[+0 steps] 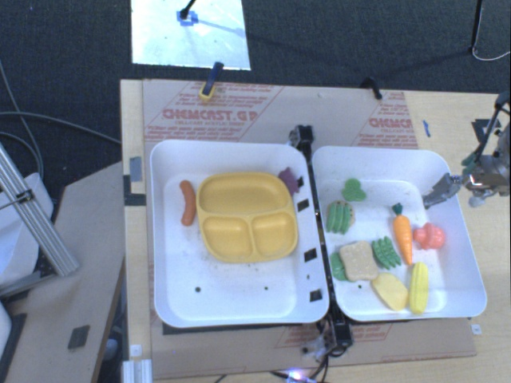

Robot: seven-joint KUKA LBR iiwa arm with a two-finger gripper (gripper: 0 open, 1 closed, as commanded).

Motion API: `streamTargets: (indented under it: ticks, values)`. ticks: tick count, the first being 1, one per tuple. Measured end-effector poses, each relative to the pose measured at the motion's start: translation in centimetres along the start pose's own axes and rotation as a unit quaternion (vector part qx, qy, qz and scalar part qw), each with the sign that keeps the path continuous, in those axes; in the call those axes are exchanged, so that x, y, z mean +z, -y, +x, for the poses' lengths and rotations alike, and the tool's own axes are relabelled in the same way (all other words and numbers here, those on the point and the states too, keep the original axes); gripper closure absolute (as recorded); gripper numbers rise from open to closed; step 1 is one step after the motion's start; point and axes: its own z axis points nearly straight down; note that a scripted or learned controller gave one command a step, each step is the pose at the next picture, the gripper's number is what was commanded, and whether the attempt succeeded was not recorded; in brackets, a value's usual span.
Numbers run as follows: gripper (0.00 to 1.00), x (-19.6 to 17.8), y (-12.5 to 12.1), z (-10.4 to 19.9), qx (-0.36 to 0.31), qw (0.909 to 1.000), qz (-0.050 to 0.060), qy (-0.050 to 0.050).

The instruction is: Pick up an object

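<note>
1. The step in hand looks like the approach: the end effector (444,188) sits at the right bin's (471,294) far-right rim, above the toys, gripping nothing; how far it is open I cannot tell.
2. Nearest candidates are the carrot (403,238) and the pink toy (431,236) just beside it, left and nearer.
3. Next move, I judge: shift left, descend over one piece.
4. The toys crowd together; the bin's far-left floor offers more open room.
</note>
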Motion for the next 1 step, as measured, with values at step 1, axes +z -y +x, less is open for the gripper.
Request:
streamTargets:
  ticks: [1]
  values:
    - [0.00, 16.57, 2.69, -1.64, 0.002, 1.0000, 0.007, -0.002]
